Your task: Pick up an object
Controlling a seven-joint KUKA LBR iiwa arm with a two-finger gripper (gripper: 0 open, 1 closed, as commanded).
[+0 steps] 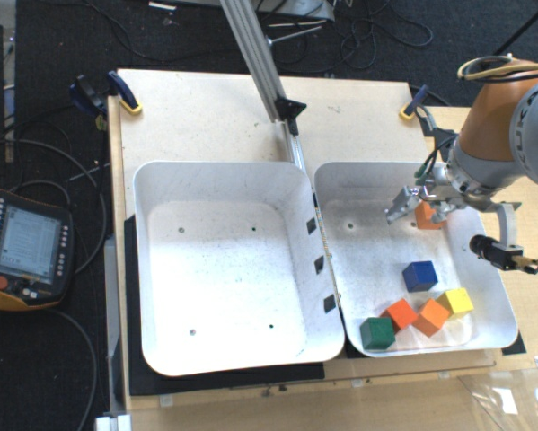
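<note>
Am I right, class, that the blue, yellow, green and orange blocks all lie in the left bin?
Not quite: in the camera view the blue block, yellow block, green block and orange blocks lie in the right bin, not the left.

Six blocks point(419, 276) (two bins point(224, 268))

Overhead slanted view of both bins point(224, 173)

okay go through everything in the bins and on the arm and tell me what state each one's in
gripper: low in the right bin, beside an orange block; grasp unclear
orange block by gripper: partly hidden by the gripper
blue block: loose on the bin floor
yellow block: loose, touching an orange block
two orange blocks: loose, side by side
green block: loose, at the near wall
left bin: upright
</note>
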